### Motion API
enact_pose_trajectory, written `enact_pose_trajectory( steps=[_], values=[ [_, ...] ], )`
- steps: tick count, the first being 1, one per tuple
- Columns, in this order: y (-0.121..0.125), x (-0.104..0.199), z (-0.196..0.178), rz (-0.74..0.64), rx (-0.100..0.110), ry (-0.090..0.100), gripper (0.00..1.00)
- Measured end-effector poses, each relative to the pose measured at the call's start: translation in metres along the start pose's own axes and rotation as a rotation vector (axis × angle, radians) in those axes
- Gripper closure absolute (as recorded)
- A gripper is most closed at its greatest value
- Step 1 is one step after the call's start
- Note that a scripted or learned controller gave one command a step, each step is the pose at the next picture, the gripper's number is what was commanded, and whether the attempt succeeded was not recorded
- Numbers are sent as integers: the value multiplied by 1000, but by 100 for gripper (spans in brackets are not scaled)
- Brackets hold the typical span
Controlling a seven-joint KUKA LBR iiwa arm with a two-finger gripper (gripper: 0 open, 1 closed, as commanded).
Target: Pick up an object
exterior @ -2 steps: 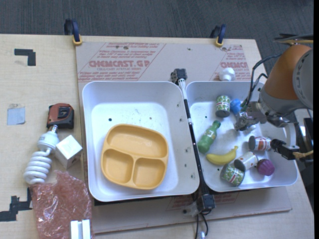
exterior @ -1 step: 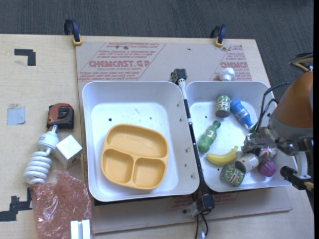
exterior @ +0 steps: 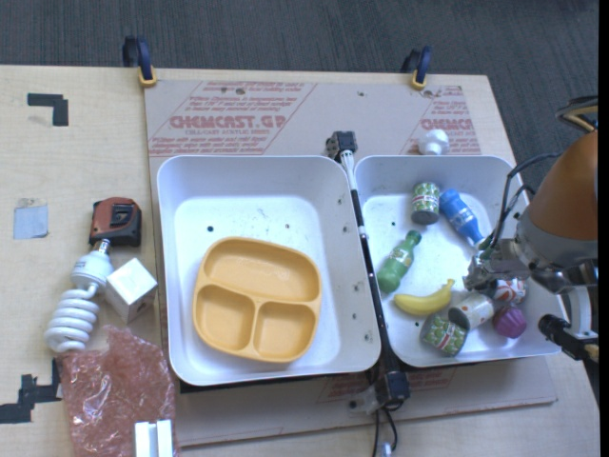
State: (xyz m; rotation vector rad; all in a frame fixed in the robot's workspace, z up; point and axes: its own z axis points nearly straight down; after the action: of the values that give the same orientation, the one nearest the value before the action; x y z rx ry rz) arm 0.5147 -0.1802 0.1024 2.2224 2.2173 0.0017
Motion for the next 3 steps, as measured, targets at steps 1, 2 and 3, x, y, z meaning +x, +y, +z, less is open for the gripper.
enact_pose_trajectory(
  steps=[1, 2, 3],
  values=[
    [1, 10, 1, -10, 9, 21, 0],
    [2, 3, -10, -6, 0, 4, 100],
    [3, 10, -9, -12, 4, 18, 0]
  ],
)
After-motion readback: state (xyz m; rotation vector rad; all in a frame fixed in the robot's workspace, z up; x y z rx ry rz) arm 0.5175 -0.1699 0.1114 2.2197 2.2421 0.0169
